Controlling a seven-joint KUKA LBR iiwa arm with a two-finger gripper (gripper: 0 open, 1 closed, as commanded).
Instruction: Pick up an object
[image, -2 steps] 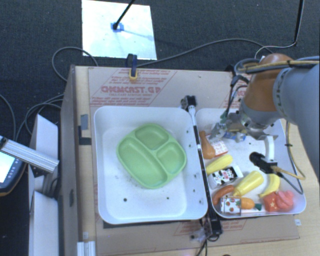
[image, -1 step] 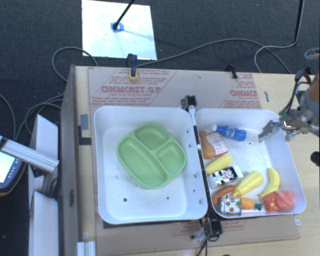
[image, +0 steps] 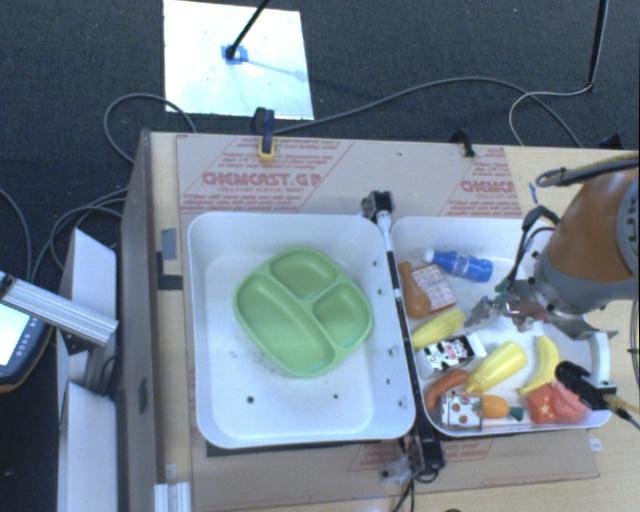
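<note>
All the loose toy pieces lie in the shallow white right-hand bin (image: 600, 418). A blue plastic bottle (image: 462, 265) lies on its side near the far wall. Nearer, a red-patterned carton (image: 433, 287), a yellow corn cob (image: 438, 328), a black-and-white box (image: 449, 352), a yellow squeeze bottle (image: 497, 367), a yellow banana (image: 543, 363), a red tomato piece (image: 553, 403), and an orange carrot (image: 494, 406) cluster toward the bin's front wall.

Toys crowd the right bin (image: 600, 420) edge to edge; the left bin (image: 215, 330) has open floor around the green plate (image: 303, 311).
</note>
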